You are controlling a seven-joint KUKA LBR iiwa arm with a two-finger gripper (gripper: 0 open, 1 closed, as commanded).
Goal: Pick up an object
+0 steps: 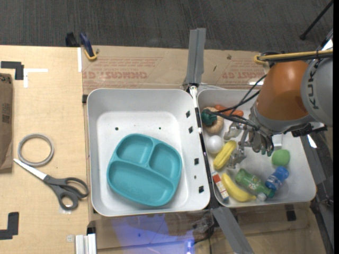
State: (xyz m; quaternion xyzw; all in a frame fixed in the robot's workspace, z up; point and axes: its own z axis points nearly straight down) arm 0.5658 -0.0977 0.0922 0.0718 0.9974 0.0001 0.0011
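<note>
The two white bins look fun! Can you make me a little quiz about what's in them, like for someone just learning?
1. True or false: the teal plate lies in the same bin as the bananas.
2. Which thing lies on the bench to the left of the bins? A) scissors B) a spoon C) a cup
3. Fill in: the gripper hangs over the ____ bin.

Key
1. False. The plate lies in the left bin; the two bananas lie in the right one.
2. A. A roll of tape lies there too.
3. Right, near the green ball and the green bottle.
</note>
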